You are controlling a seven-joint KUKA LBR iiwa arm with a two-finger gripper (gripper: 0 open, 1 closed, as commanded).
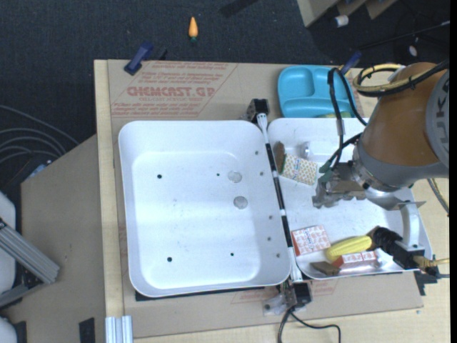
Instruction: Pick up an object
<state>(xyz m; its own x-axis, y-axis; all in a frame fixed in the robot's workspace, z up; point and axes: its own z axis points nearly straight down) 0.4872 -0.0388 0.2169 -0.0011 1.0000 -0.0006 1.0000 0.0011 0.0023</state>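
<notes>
On the desk (pixel 171 91), the left bin (pixel 200 206) holds two small grey discs (pixel 238 190). The right bin (pixel 414 224) holds a patterned packet (pixel 300 168), a red-printed card (pixel 309 240), a yellow-handled tool (pixel 351 246) and a red-and-white wrapper (pixel 357 261). The arm (pixel 403 131) reaches in from the right, its pincer (pixel 330 191) low over the right bin's middle, beside the packet.

2 bins sat side by side on bench (pixel 178 91): left bin (pixel 200 206), right bin (pixel 300 131). In right bin: patterned packet (pixel 298 168) near divider, card (pixel 309 240) at front-left w/ screwdriver (pixel 357 246) just right of it. Divided tray (pixel 307 90) lay behind right bin
</notes>
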